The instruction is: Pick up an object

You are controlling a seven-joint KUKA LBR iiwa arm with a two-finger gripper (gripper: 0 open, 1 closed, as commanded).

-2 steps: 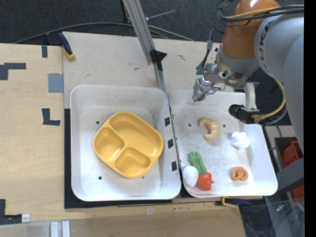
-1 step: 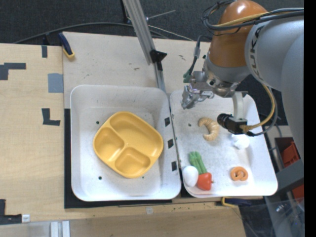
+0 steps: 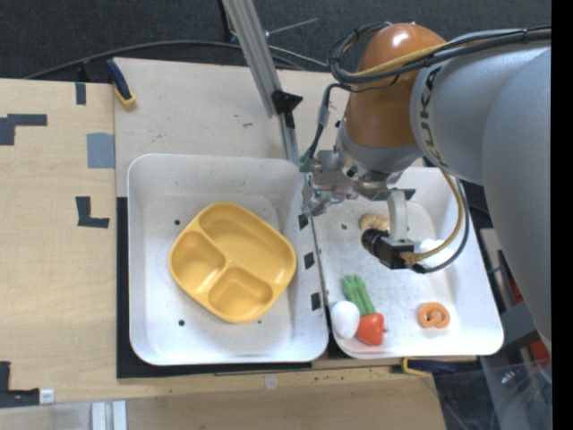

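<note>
Crowding is looking like the main hazard at the front of the right bin [image 3: 398, 280], where a white egg-shaped piece [image 3: 345, 316] is touching a red piece with green stalks [image 3: 370, 328]. A grab there is probably going to knock one of them aside, while the orange ring [image 3: 433, 315] is sitting apart and looking like the easier pick. Farther back, a small tan piece [image 3: 373, 223] (partly hidden by the robot's own hardware) is lying in the bin's rear half, pale and rounded. Just beyond it, the gripper [image 3: 312, 202] is hovering over the wall between the two bins, so a straight descent is risking a strike on that rim. Whether it is apart or together I cannot tell.
</note>
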